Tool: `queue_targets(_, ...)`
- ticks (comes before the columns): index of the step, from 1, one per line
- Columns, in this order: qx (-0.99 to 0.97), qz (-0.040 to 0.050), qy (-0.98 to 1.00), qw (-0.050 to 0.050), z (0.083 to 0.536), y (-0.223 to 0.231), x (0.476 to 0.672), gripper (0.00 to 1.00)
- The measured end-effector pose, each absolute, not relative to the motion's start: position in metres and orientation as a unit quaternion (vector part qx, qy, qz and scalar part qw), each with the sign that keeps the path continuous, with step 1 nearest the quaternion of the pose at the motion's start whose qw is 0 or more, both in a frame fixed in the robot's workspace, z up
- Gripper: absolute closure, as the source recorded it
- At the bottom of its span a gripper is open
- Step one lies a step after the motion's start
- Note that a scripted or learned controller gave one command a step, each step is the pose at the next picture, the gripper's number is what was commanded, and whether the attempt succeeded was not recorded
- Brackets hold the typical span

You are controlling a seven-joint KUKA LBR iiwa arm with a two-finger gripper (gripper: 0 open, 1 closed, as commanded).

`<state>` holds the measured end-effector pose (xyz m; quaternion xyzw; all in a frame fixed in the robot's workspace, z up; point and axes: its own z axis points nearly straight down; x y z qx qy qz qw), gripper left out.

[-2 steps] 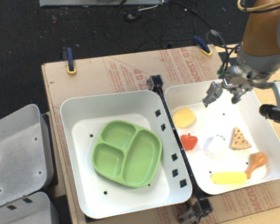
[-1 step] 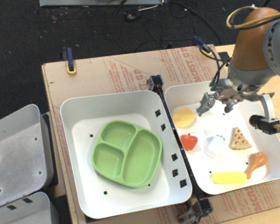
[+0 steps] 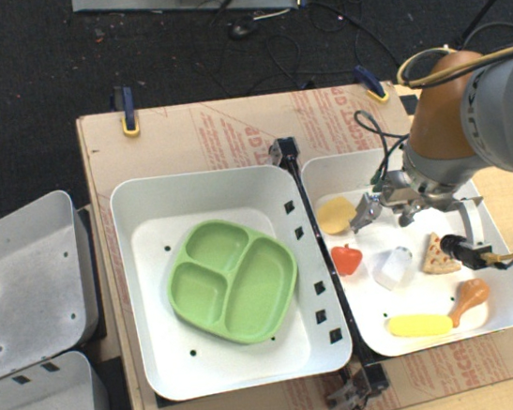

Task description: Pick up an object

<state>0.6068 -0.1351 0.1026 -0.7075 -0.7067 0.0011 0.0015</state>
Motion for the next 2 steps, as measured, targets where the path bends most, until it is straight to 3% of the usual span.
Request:
queue_targets(1,-0.708,-0.0002,-0.707,-0.001,0.116,-0.135,0.608,1.0)
queue_targets(2,-0.707,-0.0013,-0.708,-0.002,0.16,-0.137,0.612,1.0)
